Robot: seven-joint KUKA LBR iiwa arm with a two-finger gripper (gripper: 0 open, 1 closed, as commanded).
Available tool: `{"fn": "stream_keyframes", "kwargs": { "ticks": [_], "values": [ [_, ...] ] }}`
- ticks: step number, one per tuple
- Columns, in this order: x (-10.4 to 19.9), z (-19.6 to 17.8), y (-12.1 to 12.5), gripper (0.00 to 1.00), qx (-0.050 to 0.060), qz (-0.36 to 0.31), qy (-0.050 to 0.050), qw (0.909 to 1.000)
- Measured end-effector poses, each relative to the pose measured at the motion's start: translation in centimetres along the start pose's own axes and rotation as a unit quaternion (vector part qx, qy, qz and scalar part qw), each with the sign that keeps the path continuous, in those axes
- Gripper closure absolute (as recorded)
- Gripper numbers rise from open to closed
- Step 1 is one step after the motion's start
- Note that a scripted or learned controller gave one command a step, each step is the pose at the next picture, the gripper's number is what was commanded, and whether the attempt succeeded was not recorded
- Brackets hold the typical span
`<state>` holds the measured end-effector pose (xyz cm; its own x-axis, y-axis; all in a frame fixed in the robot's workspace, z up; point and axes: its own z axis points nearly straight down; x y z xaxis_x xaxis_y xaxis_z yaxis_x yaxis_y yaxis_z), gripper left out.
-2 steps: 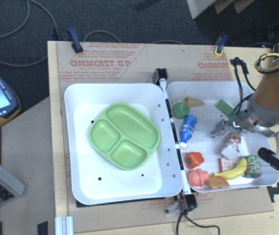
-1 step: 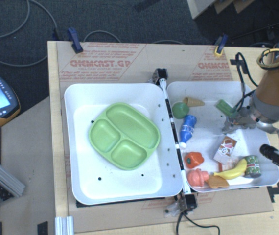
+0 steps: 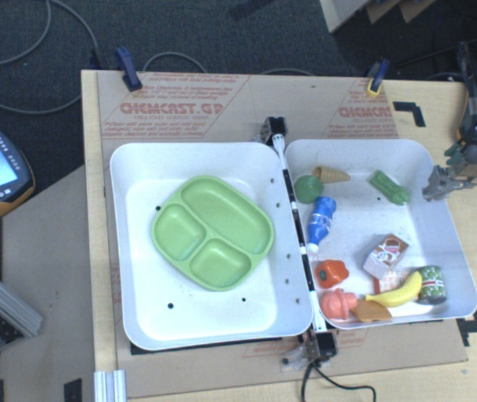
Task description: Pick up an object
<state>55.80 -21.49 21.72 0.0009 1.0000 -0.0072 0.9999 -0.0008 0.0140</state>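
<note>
Two shallow white bins side by side on a table (image 3: 96,224) lined with brown board printed "CHEMCAST GP" in red, legible at 11 and 1 o'clock. Left bin (image 3: 130,224): a green three-compartment plate (image 3: 212,232), tilted, near centre. Right bin (image 3: 452,241): green ball (image 3: 309,188) touching a cone (image 3: 331,174) at 11 o'clock; green pickle-like piece (image 3: 389,187) at 1; blue-and-white bottle (image 3: 320,220), label unreadable, at 9; red tomato (image 3: 332,272), small red-and-white carton (image 3: 386,256) with illegible print, banana (image 3: 399,291) and a printed can (image 3: 433,284) toward 5 and 6. Gripper (image 3: 448,181) at 3 o'clock above the right bin's rim, nothing seen held; open or closed cannot be told.
</note>
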Motion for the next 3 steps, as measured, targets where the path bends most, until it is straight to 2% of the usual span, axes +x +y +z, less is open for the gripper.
{"fn": "stream_keyframes", "kwargs": {
  "ticks": [1,2,3],
  "values": [
    [8.4,-0.3,-4.0,1.0,0.009,-0.004,0.006,0.9999],
    [7.9,-0.2,-3.9,0.0,0.008,-0.001,0.004,1.0],
    [3.4,13.2,-7.0,0.0,0.014,0.002,0.005,0.9999]
  ]
}}
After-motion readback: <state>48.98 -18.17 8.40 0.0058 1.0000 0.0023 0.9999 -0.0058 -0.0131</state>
